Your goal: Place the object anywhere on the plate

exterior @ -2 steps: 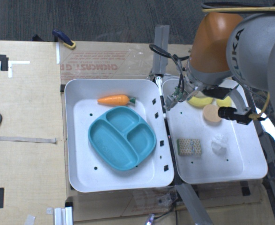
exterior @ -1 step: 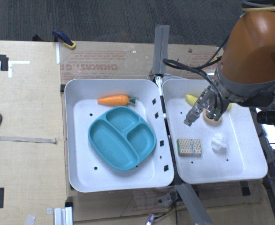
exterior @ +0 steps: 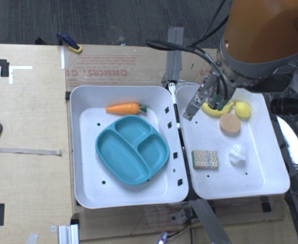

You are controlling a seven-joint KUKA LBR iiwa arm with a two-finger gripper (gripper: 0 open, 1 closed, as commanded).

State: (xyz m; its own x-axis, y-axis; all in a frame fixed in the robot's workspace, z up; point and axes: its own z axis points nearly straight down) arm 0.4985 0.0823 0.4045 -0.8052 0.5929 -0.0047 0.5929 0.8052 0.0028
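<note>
The end effector (exterior: 206, 101) hung over the banana (exterior: 216, 109) in the right bin (exterior: 271, 151), its grip state indiscernible.

- Plate (exterior: 132, 150): teal, 3 compartments, lies flat in left bin, roughly centre, turned at a slant; nothing on it.
- Banana (exterior: 216, 110): yellow, curved, in right bin near its back-left corner, partly hidden by claw (exterior: 204, 101) over it; grip can't be judged.
</note>
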